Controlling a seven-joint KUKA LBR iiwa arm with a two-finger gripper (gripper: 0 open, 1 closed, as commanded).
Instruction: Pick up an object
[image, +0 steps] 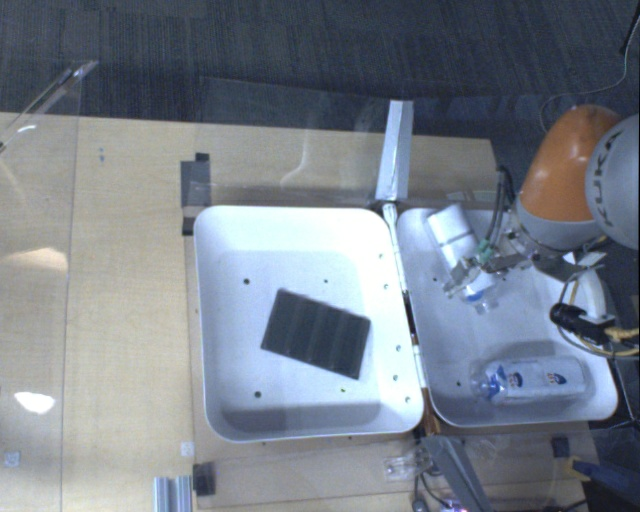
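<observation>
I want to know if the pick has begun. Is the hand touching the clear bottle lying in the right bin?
Apart. In the camera view the hand sits toward the back of the right bin, and bare white floor separates it from the clear bottle near the front.

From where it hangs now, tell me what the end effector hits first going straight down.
Probably the bare floor of the right bin; the end effector hangs over it, apart from the clear bottle. Depth is unclear.

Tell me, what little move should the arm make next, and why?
Probably lower the gripper straight down in the right bin. It hangs over a small clear object there, with nothing seen between its fingers, and the plastic bottle lies apart nearer the front.
</observation>
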